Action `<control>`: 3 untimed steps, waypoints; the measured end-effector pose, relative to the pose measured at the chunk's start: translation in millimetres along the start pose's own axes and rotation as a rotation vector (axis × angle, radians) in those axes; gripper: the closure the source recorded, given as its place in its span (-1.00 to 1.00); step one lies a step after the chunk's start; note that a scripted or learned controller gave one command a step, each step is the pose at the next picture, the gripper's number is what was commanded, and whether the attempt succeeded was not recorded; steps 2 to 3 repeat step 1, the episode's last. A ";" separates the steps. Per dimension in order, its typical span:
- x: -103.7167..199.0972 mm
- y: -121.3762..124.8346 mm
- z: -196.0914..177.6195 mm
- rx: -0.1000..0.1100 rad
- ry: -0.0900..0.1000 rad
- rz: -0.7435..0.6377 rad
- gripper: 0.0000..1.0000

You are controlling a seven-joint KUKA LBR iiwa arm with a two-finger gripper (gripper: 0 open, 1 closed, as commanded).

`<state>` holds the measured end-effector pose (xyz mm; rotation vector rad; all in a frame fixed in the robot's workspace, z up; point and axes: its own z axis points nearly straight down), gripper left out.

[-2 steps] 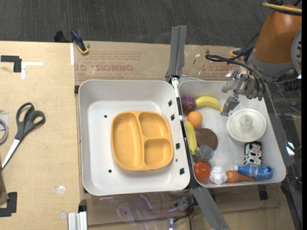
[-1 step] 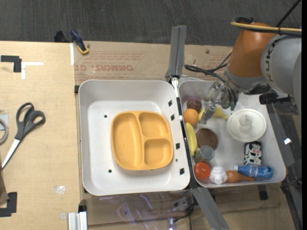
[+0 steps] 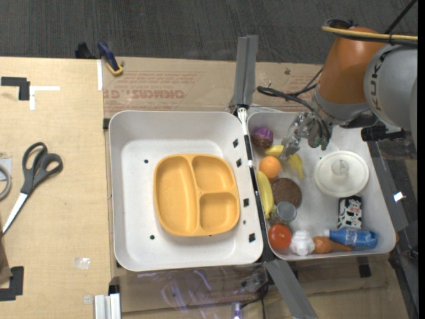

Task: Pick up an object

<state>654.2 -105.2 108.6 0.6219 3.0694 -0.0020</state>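
The right bin [image 3: 377, 198] holds many small objects: a purple ball [image 3: 262, 137], an orange [image 3: 269, 166], a banana [image 3: 265, 193], a brown round thing [image 3: 286, 191], a small grey cup [image 3: 286, 211], a red tomato [image 3: 279, 236], a blue bottle [image 3: 352, 238], a black-and-white carton [image 3: 350, 211] and a white round lid [image 3: 340, 171]. My gripper [image 3: 304, 138] hangs over the bin's far part, between the purple ball and the white lid. It is open, with nothing between its fingers. A small yellow piece [image 3: 295, 163] lies just below it.
The left bin [image 3: 126, 178] holds a yellow divided plate [image 3: 197, 195]. Scissors [image 3: 33, 171] lie on the bench at the far left. A grey bar [image 3: 246, 68] stands up between the bins at the back. Cables [image 3: 285, 95] trail beside the wrist.
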 end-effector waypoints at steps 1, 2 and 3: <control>26.4 47.7 -133.6 0.000 0.005 0.086 1.00; 26.4 47.7 -133.6 0.000 0.005 0.086 1.00; 26.4 47.7 -133.6 0.000 0.005 0.086 1.00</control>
